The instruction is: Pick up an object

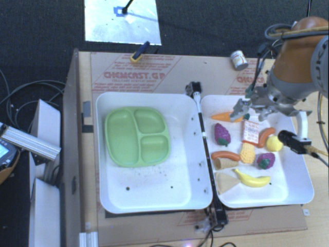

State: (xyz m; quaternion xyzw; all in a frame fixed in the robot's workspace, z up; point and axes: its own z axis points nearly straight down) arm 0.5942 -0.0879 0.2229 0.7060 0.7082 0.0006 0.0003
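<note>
A robot gripper [250,108], finger state unclear, hovers over the right bin [300,192] above one carrot [224,116], near two sausages [225,155] and one banana [251,178]; the left bin [149,197] holds one green tray [137,136].

robot lab; bench bins [154,199], loose cables [25,94]

Toy carrot [222,116], orange, lying flat, right bin's [303,189] top-left

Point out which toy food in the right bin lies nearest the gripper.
The orange carrot, at the bin's far edge, just left of the gripper. The purple grapes, banana and the rest lie farther toward the near side.
</note>
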